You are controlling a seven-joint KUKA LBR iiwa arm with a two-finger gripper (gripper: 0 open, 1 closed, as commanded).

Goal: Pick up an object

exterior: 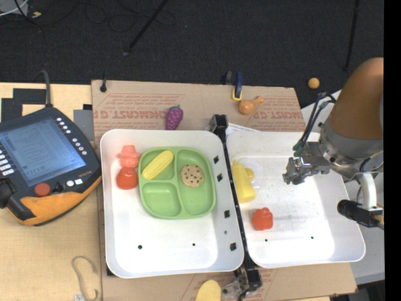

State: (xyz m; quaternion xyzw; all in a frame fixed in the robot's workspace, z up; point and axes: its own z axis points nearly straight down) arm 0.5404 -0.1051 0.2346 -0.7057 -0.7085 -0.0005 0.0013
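Observation:
In the right bin (332, 243) lie a yellow bottle-shaped toy (243, 180) by the left wall and a small red block (262, 219) nearer the front. My gripper (294, 173) hangs over the right bin's middle, right of the yellow toy and up-right of the red block, with nothing visible between its fingers. The left bin (163, 249) holds a green divided plate (169, 202) with a yellow corn cob (156, 163) and a cookie (192, 175) on it, and an orange-red figure (128, 167) beside the plate.
A teach pendant (44, 162) rests on the bench at left. Behind the bins sit purple grapes (174, 116) and an orange toy (249, 105) on cardboard. A yellow object (208, 290) lies at the front edge. A metal divider (229, 193) separates the bins.

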